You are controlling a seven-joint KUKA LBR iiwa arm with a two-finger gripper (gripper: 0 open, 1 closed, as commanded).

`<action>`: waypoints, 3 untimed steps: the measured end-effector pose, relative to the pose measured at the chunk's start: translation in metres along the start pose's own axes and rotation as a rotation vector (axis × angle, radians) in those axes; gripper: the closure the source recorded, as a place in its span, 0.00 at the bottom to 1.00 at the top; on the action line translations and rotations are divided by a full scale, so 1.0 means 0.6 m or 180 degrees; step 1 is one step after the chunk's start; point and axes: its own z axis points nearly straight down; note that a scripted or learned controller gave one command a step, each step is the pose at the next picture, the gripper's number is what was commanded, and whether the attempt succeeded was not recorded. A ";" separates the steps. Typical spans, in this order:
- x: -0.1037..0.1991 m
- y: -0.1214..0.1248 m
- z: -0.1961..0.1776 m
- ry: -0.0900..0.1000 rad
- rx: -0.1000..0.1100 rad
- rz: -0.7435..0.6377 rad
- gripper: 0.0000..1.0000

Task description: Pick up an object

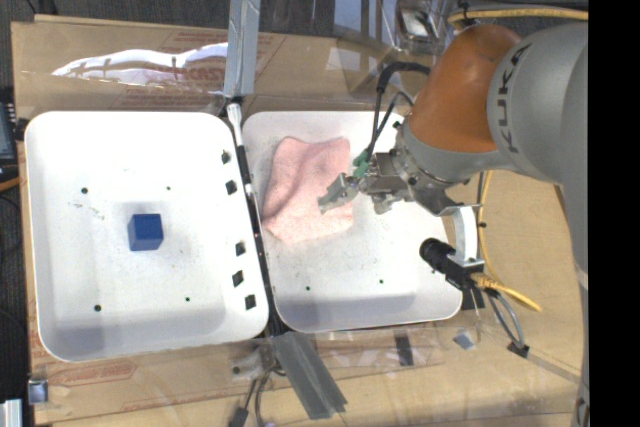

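From my seat at the remote console I see the two white bins side by side on the bench. The left bin (60,245) has a small blue cube (146,231) sitting on its floor, a little left of centre and well apart from everything else. The right bin (340,310) holds a pink cloth (300,187), lying crumpled against its left half, up near the divider between the bins.

The arm (480,105) reaches in from the right (orange band and grey casing loom large over the bin's upper right corner). Its gripper (338,195) hangs over the right edge of the pink cloth, the metal tips pointing left and seeming to touch or nearly touch the fabric. I cannot tell from this slanted view whether it is spread or pressed together, nor whether any cloth is caught in it; the cloth looks to be lying flat on the bin floor. The blue cube is untouched in the other bin.
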 end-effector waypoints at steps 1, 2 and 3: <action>-0.034 0.076 0.090 -0.0006 -0.0003 0.0084 0.00; -0.047 0.150 0.197 -0.0004 -0.0019 -0.0380 0.00; -0.120 0.136 0.198 -0.0007 -0.0037 -0.0442 0.00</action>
